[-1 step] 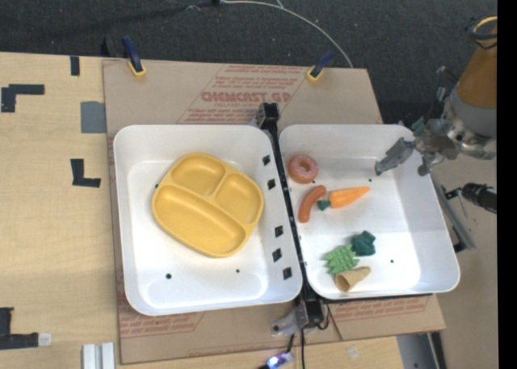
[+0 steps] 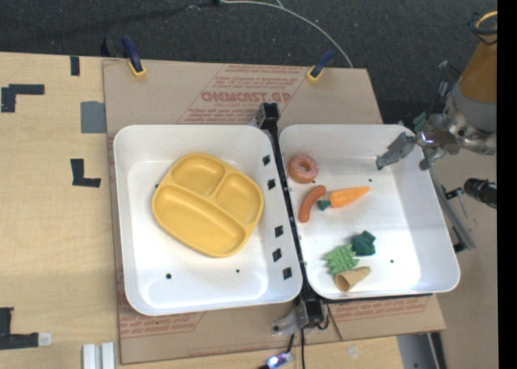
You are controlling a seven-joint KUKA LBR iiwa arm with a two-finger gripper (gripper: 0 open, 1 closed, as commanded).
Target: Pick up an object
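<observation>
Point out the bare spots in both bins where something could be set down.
Left bin: bare floor along its near edge, below the yellow tray. Right bin: bare between the carrot and its right wall. Crowded: its left side, with donut, sausage, green pieces, cone.
</observation>
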